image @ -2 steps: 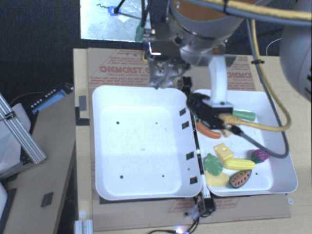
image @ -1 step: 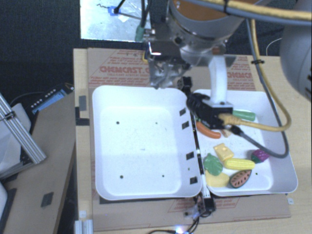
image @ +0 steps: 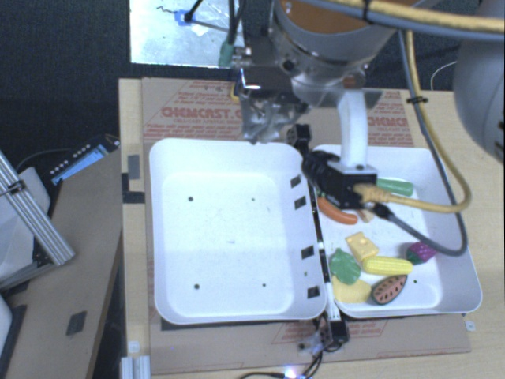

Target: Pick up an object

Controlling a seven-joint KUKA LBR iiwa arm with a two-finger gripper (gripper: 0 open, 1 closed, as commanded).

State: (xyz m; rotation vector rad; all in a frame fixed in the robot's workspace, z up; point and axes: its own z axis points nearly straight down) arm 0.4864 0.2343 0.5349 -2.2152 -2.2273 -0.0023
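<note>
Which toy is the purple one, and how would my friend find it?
Look in the right white bin, where the toys are piled near the front. The purple toy sits on that pile's right end, just past the yellow corn. It is small, roundish and the pile's sole purple piece.

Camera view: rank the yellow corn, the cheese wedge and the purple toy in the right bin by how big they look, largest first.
1. Yellow corn, clearly the longest.
2. Cheese wedge.
3. Purple toy, close to the cheese wedge in apparent size, so that order is unsure.
</note>
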